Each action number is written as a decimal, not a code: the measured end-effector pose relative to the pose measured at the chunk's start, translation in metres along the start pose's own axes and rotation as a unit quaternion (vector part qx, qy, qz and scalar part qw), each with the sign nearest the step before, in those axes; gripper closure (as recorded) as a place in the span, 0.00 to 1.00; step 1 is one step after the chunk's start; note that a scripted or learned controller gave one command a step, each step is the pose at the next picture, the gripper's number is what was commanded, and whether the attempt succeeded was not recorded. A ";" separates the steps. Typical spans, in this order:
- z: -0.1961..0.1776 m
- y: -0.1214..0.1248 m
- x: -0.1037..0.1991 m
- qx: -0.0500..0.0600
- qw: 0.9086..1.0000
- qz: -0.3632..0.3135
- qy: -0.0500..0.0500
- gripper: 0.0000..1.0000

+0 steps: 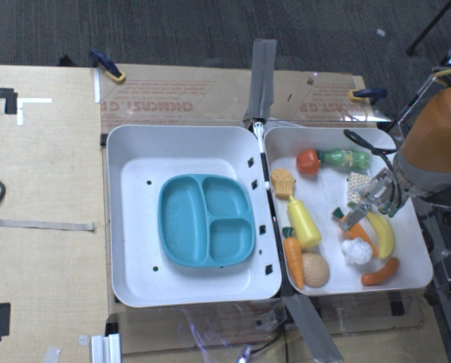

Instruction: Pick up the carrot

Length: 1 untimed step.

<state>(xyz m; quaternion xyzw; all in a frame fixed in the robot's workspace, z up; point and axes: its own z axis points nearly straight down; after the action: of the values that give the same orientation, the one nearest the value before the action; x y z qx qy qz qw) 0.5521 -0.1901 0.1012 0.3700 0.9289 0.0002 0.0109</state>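
2 orange items invite a mix-up: the carrot (294,260) lies at the right bin's (417,225) front-left, touching a tan potato (314,270) and just beside a yellow bottle (304,223), while the gripper (353,219) hovers well apart, over another orange piece (359,234). Finger spacing: cannot tell. Risk: descending here grabs the wrong object.

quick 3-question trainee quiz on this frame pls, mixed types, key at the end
1. True or false: the carrot lies in the left bin.
2. What sits in the left bin? A) a teal divided plate B) a banana C) scissors
3. Fill in: the gripper hovers over the ____ bin.

Key: 1 false, it lies in the right bin beside the yellow bottle; 2 A; 3 right.
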 end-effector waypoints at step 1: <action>0.000 0.003 0.031 0.000 1.000 0.022 -0.001 0.00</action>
<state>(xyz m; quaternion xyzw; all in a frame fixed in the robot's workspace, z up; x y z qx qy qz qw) 0.5313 -0.1663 0.1010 0.3901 0.9207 0.0002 0.0121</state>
